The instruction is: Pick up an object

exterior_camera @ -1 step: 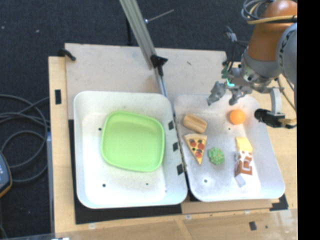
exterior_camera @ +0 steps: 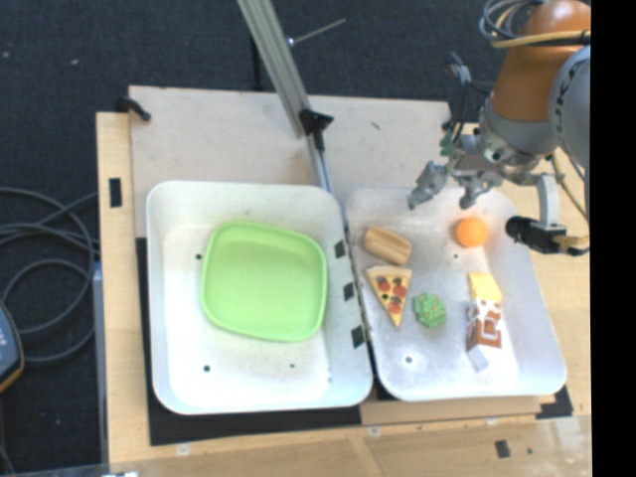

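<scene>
Gripper [exterior_camera: 445,191] hangs open over the right bin's [exterior_camera: 542,366] back edge, fingers splayed, nothing btwn them. Nearest pick is the orange ball [exterior_camera: 472,232], just beside it near the bin's back-right corner. To do this well: centre the fingers over the ball, come straight down, close across its widest part; it's round and likely to roll, so don't nudge it first. Ball looks small, smooth, bright orange, prob. a toy fruit. It sits apart from the bread roll [exterior_camera: 387,245] and cheese wedge [exterior_camera: 484,287].
</scene>
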`<move>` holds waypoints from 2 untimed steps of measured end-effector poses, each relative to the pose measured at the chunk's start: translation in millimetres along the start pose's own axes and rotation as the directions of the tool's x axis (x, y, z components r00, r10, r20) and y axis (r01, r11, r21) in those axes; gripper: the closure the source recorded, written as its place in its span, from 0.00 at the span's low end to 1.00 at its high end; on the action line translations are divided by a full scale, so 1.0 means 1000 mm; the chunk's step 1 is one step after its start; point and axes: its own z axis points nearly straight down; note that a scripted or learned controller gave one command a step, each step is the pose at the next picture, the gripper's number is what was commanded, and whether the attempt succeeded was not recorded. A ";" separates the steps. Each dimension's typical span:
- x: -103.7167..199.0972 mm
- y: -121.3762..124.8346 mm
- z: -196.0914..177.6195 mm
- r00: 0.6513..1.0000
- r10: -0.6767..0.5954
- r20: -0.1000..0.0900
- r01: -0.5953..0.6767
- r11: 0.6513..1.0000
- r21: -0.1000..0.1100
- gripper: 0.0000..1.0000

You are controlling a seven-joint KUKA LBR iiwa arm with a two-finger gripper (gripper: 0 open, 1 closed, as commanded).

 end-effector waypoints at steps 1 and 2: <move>-0.002 0.002 0.042 1.000 0.000 0.000 0.000 1.000 0.004 0.00; -0.001 -0.004 0.104 1.000 0.000 0.000 0.000 1.000 0.006 0.00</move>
